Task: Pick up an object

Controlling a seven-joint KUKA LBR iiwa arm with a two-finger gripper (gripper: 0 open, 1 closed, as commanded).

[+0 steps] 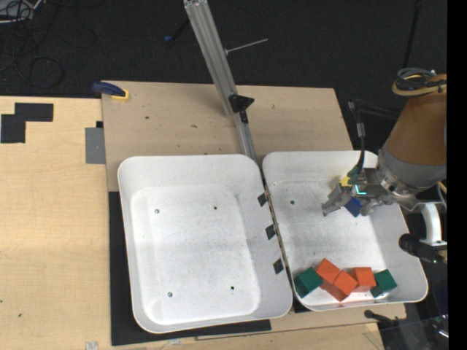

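My gripper [349, 200] hangs over the upper right part of the right bin [314, 173], reaching in from the right under the orange-banded wrist. A small blue block [355, 208] shows right at the gripper's tip, partly covered by it; whether it is gripped or just lying beneath cannot be made out. Along the bin's front edge lies a cluster of blocks: a green one [308, 280], three orange ones [340, 286] and another green one [384, 281].
The left bin [146, 173] sits beside the right one, joined by black clips [271, 231]. A slanted aluminium rail [215, 57] rises behind the bins. The bench's wooden surface [51, 217] extends to the left.
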